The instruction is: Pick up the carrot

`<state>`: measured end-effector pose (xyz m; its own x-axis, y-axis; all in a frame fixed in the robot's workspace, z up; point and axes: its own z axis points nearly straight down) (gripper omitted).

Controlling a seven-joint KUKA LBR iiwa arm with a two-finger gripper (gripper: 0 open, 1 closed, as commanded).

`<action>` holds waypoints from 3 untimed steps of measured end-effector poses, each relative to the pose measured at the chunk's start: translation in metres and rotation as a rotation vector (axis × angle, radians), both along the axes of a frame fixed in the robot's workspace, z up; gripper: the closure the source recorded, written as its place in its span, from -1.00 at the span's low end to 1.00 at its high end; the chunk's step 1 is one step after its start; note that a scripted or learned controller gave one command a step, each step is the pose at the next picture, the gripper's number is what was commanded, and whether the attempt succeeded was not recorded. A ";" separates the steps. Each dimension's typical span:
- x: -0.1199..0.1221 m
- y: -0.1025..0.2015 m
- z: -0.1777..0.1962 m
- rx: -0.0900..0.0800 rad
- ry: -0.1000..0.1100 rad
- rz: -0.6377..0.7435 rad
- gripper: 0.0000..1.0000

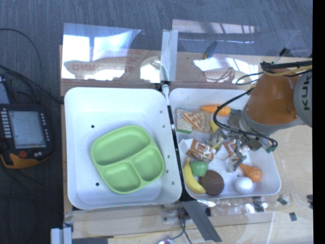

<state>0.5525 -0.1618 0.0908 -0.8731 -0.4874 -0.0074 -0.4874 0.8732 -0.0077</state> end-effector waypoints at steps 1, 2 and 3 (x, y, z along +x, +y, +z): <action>0.093 0.024 0.000 0.004 -0.007 -0.100 -1.00; 0.115 0.033 0.002 0.004 0.026 -0.416 -1.00; 0.116 0.023 0.003 0.014 0.040 -1.059 -1.00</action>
